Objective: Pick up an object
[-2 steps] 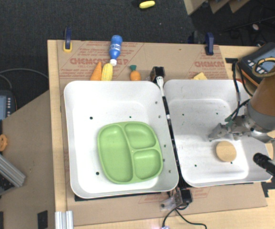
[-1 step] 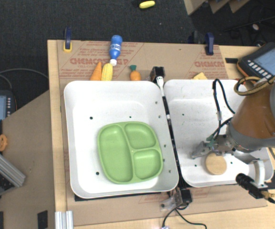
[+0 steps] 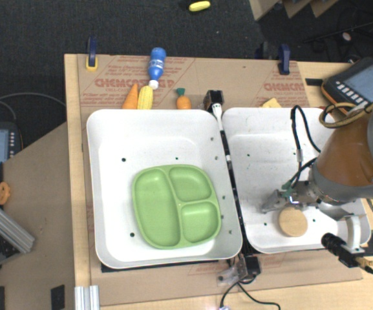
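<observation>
A round tan disc (image 3: 293, 223) lies flat on the floor of the right bin (image 3: 257, 147), near its front edge. My gripper (image 3: 277, 203) is low in that bin, just above and to the left of the disc, reaching in from the right under the orange wrist band. Nothing shows held in it. The arm's body hides the bin's right side.
A green divided plate (image 3: 175, 205) lies in the left bin (image 3: 115, 147). Behind the bins lie a blue-and-white bottle (image 3: 156, 64), a toy corn cob (image 3: 145, 97), small carrots (image 3: 183, 100) and a black clip (image 3: 213, 99). A black cable (image 3: 297, 134) hangs over the right bin. A pendant (image 3: 357, 88) sits far right.
</observation>
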Robot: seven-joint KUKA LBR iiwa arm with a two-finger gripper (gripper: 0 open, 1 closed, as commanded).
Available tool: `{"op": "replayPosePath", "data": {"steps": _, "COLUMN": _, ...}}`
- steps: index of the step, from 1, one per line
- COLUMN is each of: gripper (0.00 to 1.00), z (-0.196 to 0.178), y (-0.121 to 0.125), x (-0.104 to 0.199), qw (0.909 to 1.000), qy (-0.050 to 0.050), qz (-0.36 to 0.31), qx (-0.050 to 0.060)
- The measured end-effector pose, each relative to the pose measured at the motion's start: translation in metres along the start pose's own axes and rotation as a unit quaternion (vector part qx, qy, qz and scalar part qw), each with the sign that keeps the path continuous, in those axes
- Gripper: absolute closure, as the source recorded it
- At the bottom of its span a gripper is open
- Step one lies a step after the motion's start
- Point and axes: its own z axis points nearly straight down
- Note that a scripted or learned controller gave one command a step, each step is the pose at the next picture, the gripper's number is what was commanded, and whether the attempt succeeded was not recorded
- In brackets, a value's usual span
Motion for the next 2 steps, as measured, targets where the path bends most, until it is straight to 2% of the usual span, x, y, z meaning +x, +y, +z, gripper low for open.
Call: {"op": "replayPosePath", "data": {"steps": 2, "gripper": 0.0, "z": 0.0, "y": 0.0, "x": 0.0, "qw": 1.0, "qy": 0.0, "qz": 0.0, "qx": 0.0}}
